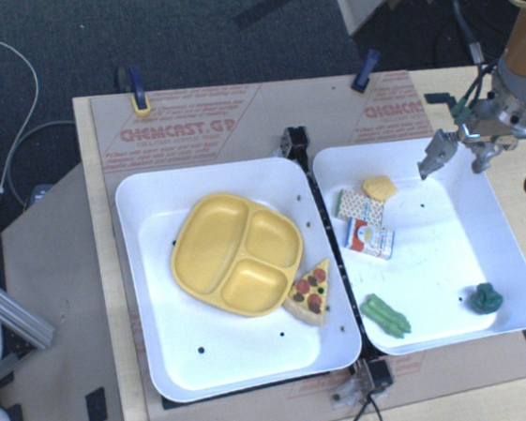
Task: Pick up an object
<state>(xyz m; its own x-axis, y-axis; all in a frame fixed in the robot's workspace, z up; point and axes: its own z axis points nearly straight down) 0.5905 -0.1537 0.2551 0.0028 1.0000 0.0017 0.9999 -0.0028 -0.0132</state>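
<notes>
Above the far right corner of the right bin [504, 215], the claw [460, 156] of a grey robot arm hangs with its two fingers spread wide and nothing between them. Every object lies apart from it, so the picking job looks to be at its opening step: the approach, with no target yet committed to.

Inside the right bin, a small yellow piece [379, 188] sits nearest the claw, to the claw's left and a little toward the viewer. Touching it on the near side are two small printed packets [366, 223], one overlapping the other. Well toward the bin's near edge lie a green pod-shaped toy [385, 315] and, in the near right corner, a dark green lump [486, 298].

The left bin [150, 293], just beside the right bin, carries a yellow divided plate [237, 253] with a toy pizza slice [310, 292] tucked against the plate's near right edge.

By this onlooker's reckoning, the next move calls for the arm to swing the claw over one chosen piece, likely the yellow one close by, then drop straight down with the fingers straddling it before closing. The snag there is the packets pressed against that piece, which could get nudged or caught; the two green items stand freer.
</notes>
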